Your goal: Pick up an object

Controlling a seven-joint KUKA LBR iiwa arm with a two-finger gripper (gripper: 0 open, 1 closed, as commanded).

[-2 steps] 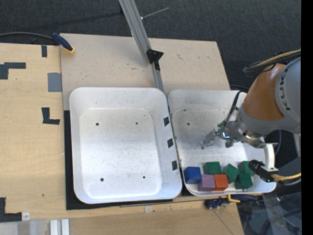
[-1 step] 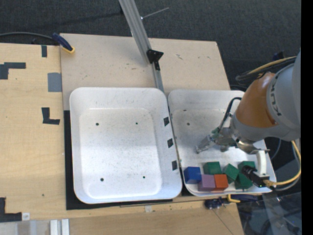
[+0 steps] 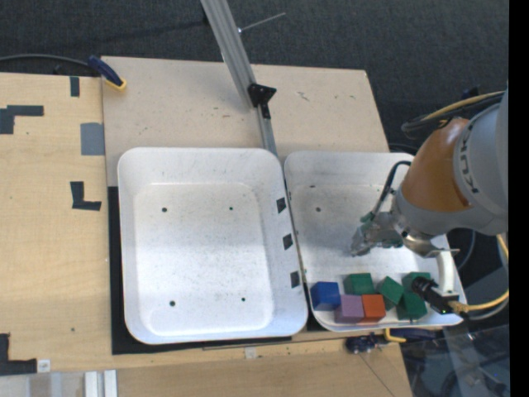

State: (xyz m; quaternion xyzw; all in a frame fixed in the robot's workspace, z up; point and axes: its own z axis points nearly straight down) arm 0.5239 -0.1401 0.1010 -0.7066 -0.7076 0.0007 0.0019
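- While the gripper [image 3: 364,240] hangs over the bare middle of the right bin [image 3: 331,180], its tips are a dark blur against the white floor, so I cannot tell how wide the hand is, and nothing shows between them.
- Just near of it sit the targets, all packed along the bin's near wall: a green block [image 3: 359,284] closest to the hand, a blue block [image 3: 326,294] to its left, a purple block [image 3: 352,308] and an orange block [image 3: 374,306] touching side by side, and two more green blocks [image 3: 402,296] off to the right.
- First risk, to my eye: a straight drop from here closes on bare floor, well short of the cluster.
- Second: the blocks are so tight that a finger may land on top of one, or wedge two apart and shove them into the wall.
- Third: the near wall and corner leave little room for the outer finger, so it could strike the rim.
- Further out, the left bin [image 3: 202,238] and the slanted metal rail [image 3: 235,52] at the far side are well apart and pose no trouble.
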